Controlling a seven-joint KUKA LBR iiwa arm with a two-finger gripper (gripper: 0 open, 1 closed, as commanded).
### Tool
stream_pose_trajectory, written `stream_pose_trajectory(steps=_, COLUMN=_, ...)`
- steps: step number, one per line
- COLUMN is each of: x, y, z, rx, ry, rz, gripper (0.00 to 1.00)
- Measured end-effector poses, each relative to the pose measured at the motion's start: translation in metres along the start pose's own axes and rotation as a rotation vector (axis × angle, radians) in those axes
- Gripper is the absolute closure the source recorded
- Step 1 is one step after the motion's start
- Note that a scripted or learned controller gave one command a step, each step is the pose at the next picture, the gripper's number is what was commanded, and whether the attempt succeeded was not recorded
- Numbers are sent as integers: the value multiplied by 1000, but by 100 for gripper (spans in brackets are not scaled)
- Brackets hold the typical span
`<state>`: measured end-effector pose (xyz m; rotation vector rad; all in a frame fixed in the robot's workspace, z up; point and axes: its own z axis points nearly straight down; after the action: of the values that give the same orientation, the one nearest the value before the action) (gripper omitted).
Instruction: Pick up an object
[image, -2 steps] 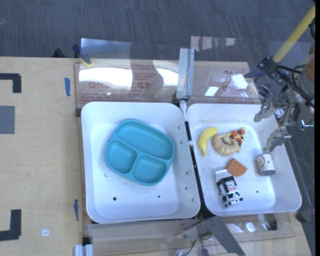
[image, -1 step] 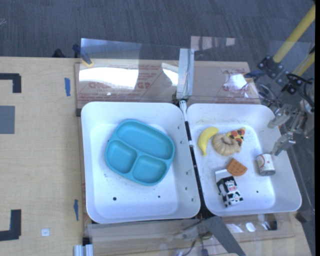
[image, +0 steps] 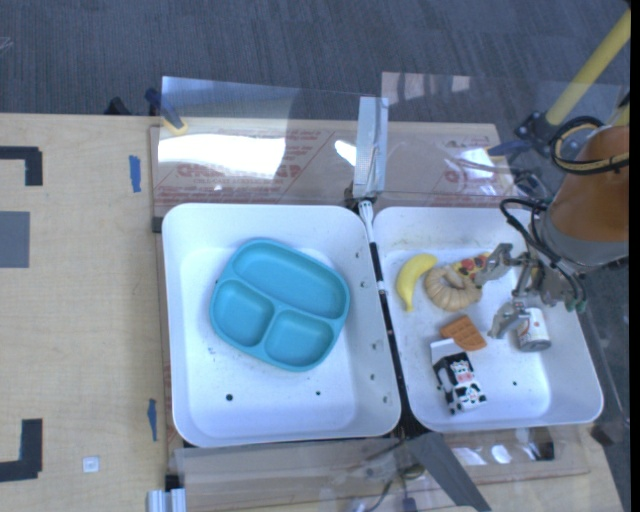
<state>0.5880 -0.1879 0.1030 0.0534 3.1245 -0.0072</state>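
A blue plate (image: 280, 305) lies in the left bin (image: 190, 400); a banana (image: 412, 277) in the right.

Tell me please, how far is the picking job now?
Done: the gripper is low over the right bin, beside the croissant and the orange piece. In hand: nothing visibly between its fingers. Left: grasping and lifting; the banana also lies untouched.
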Motion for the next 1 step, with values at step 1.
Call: stream_pose_trajectory(steps=1, x=-48, y=28, z=8, rx=-2, ry=2, rz=446, gripper=0)
